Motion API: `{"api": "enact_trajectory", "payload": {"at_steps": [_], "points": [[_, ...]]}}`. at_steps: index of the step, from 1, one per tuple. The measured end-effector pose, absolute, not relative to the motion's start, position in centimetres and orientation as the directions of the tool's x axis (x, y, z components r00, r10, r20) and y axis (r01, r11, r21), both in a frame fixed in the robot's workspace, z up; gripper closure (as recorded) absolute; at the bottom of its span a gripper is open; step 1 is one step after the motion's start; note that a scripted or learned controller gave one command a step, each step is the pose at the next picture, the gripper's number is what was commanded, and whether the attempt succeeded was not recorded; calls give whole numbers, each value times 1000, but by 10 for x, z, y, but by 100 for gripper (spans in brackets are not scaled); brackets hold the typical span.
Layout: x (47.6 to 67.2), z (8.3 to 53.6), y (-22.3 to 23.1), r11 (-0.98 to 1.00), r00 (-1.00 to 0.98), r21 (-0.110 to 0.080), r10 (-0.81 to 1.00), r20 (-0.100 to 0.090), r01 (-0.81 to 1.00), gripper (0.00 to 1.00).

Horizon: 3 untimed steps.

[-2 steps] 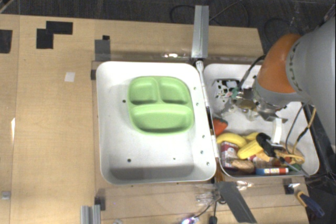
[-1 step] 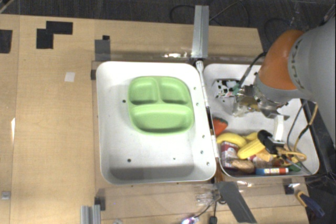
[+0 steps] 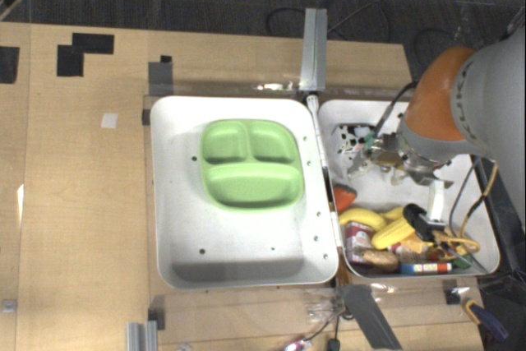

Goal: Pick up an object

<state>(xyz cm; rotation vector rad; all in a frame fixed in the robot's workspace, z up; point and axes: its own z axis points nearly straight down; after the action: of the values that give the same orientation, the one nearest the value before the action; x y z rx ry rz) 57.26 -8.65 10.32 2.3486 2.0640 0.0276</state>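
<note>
Bananas (image 3: 378,226), curved yellow, in rt bin (image 3: 490,259).

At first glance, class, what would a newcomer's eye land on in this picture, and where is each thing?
The green divided plate stands out, lying alone in the left white bin. Next comes the orange band on the grey arm, reaching over the right white bin. Below it, yellow bananas sit among a heap of small items at that bin's near end.

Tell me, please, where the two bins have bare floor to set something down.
Left bin: bare strips ring the green divided plate, widest along the near wall and left side. Right bin: crowded near the front with bananas and clutter; a small bare patch lies mid-bin, under the gripper.
</note>
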Motion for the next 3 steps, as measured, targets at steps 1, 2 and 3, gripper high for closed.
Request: {"api": "enact_trajectory", "payload": {"at_steps": [1, 2, 3], "points": [[657, 88, -100, -72, 72, -65, 997, 5, 995, 0], [658, 87, -105, -94, 95, -68, 995, 13, 993, 0], [656, 87, -102, -179, 180, -73, 984, 2, 981, 0]]}}
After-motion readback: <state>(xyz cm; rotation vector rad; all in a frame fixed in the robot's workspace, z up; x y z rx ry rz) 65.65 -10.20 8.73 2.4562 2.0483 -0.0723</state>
